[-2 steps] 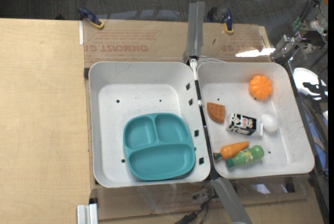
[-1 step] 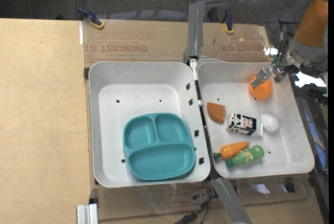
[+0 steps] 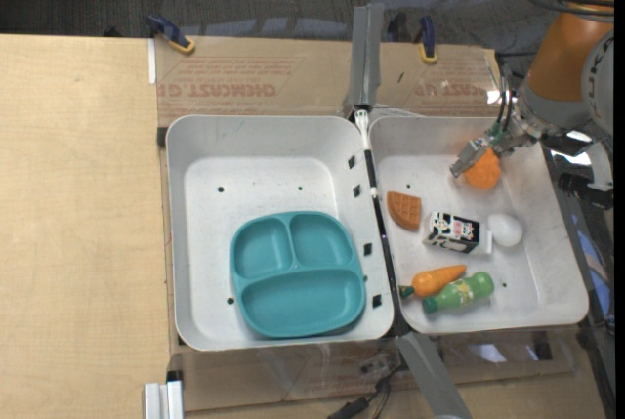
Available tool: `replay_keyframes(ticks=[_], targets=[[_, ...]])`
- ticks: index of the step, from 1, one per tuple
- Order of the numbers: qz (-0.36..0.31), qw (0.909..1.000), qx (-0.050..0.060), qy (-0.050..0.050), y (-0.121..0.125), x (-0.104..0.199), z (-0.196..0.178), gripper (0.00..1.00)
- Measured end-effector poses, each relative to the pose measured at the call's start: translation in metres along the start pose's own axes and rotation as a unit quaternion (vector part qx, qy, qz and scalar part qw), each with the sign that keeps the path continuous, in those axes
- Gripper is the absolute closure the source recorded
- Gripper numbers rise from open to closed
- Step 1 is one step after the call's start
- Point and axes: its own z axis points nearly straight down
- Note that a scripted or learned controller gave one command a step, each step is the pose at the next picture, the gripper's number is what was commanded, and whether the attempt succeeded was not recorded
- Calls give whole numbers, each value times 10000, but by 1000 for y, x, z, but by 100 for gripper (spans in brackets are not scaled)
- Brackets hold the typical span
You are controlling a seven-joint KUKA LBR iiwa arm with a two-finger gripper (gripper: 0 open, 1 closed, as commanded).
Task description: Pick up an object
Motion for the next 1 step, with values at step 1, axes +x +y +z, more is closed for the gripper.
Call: replay_keyframes(ticks=[1], targets=[[5,10000,-10,-9,0,-1,-10,100]])
